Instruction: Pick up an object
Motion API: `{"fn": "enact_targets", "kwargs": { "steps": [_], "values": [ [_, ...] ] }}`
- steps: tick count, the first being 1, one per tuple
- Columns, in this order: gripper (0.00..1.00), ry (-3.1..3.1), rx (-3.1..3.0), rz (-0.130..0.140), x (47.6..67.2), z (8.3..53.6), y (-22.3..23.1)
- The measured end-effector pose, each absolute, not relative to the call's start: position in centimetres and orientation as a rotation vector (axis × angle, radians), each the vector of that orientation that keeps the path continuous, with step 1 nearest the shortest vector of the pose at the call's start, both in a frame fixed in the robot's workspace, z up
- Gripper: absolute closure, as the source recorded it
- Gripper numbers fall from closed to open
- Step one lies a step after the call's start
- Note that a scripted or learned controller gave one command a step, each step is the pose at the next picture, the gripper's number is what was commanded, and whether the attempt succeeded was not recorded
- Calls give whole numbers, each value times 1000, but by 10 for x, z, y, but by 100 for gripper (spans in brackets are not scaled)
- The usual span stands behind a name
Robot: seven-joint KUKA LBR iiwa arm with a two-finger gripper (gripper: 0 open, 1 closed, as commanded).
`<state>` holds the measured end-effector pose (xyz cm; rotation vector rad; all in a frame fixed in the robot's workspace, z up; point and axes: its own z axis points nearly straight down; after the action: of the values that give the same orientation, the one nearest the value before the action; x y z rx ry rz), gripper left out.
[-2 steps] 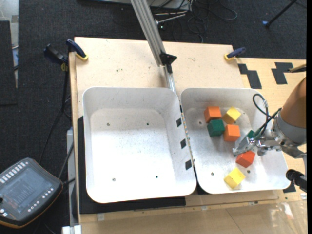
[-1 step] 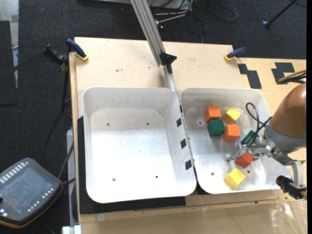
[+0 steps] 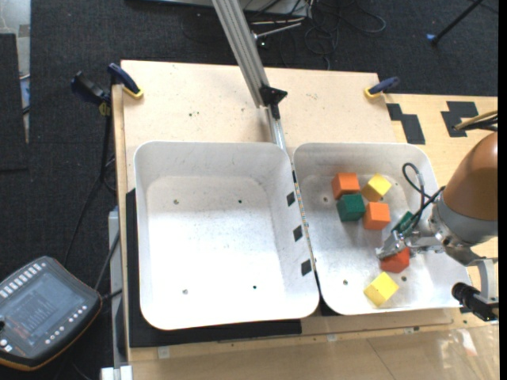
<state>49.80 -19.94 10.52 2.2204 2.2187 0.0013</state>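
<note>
The right white bin holds several small blocks. At its back lie an orange cube, a yellow cube, a green cube and a second orange cube. Another yellow cube sits near the front. My gripper reaches in from the right, low in this bin. It stands directly over a red block and partly hides its top. I cannot see whether the block is between the gripper's parts.
The left white bin sits beside the right one, their rims touching at the middle. A grey metal strut slants down from the back to the bins' junction. A teach pendant lies at the lower left, off the bench.
</note>
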Motion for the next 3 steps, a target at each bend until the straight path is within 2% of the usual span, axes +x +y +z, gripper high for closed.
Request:
{"fn": "enact_targets", "kwargs": {
  "steps": [2,3],
  "values": [
    [100,2217,2216,2,494,198,-216],
    [100,2218,2213,4,494,261,-221]
  ]
}}
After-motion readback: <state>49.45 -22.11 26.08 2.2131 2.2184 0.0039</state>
